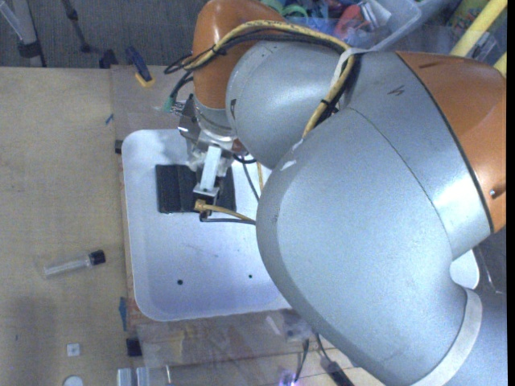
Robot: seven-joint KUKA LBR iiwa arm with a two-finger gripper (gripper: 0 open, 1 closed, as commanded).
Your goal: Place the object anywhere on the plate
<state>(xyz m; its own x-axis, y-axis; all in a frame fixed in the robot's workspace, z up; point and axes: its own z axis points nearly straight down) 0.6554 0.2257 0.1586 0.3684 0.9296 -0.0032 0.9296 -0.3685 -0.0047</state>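
My gripper: over the dark flat object, near the bin's far-left corner.
Grip: can't tell.
Object: directly beneath, edges parallel to the bin's.

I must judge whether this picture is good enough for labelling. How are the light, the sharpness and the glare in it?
Camera view: the light is soft and even, with a pale sheen on the big grey arm, which is close and slightly blurred. The white bin looks bright but not washed out. The dark flat object under the gripper shows little detail. The small tube on the bench is soft.
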